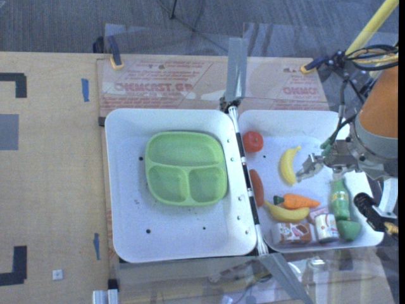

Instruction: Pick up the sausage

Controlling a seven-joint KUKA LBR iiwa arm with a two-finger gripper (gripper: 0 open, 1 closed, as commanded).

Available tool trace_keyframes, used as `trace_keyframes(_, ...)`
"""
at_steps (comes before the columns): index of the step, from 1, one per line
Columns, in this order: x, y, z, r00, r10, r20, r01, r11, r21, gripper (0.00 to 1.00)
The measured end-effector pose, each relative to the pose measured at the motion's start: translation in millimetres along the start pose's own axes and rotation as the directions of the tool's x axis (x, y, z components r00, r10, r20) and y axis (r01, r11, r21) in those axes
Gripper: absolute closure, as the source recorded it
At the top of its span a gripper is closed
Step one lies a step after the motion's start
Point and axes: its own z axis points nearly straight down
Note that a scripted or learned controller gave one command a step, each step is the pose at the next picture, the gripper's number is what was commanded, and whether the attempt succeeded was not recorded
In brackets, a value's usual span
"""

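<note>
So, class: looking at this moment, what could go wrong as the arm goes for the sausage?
1. The sausage lies right against the right bin's left wall, so a finger may hit the wall instead of sliding beside it.
2. The claw sits close to the upright banana, which lies between it and the sausage; a straight move could knock it.
3. The tomato and lower banana crowd both ends.

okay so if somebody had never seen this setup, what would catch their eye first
Probably the bright green divided plate, alone in the middle of the left bin. Next, the toy food crowded into the right bin: a red tomato at its upper left, the reddish sausage along its left wall, and the claw hovering beside a banana.
</note>
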Motion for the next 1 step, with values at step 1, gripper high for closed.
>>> trace_keyframes(1, 6.9, 13.0, 124.0, 0.91, 0.415, 0.0, -0.415, 0.91, 0.001, 0.0)
